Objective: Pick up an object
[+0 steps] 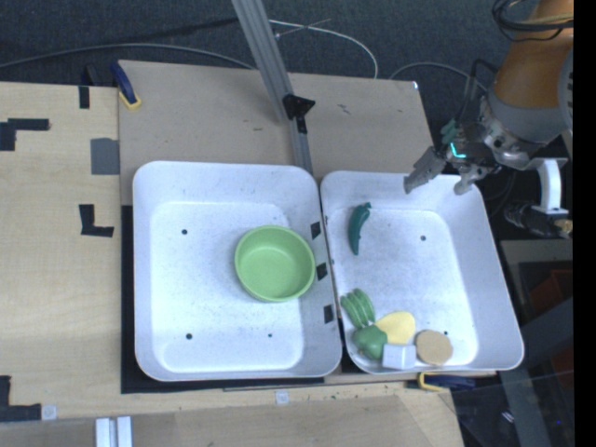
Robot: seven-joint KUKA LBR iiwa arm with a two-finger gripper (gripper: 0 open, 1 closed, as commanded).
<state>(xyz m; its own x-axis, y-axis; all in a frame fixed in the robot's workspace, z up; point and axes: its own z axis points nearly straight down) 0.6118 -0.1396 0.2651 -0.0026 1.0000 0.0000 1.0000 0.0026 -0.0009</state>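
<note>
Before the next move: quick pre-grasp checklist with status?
1. Gripper open: ok, both fingers are spread with a clear gap.
2. Nothing held: ok, the gap between the jaws is bare.
3. Gripper over the right bin: ok, it sits above the far rim.
4. Gripper above a target: not ok, the pepper lies off to the side and the near-corner pile is further away.
5. Single target in the pile: cannot tell, its pieces touch each other.
6. Bowl out of the way: ok, it sits in the left bin.
</note>
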